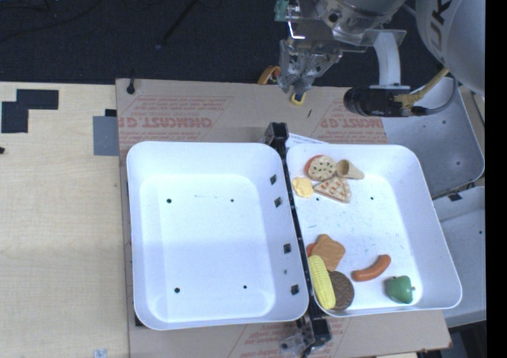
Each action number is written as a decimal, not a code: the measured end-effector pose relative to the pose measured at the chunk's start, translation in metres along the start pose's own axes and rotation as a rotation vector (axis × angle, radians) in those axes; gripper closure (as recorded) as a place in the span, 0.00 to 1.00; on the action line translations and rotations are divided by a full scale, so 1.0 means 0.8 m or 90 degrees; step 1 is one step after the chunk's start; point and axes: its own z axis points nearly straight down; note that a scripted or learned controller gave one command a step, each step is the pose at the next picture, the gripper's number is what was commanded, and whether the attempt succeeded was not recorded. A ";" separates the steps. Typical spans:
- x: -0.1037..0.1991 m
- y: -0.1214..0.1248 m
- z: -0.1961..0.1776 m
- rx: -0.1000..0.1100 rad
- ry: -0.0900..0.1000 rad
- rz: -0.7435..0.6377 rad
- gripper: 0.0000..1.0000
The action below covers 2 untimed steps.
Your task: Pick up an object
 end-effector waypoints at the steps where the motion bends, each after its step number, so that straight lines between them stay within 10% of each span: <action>1: 0.036 -0.076 -0.100 0.004 -0.001 0.000 1.00; 2: 0.072 -0.187 0.017 0.005 -0.002 0.001 1.00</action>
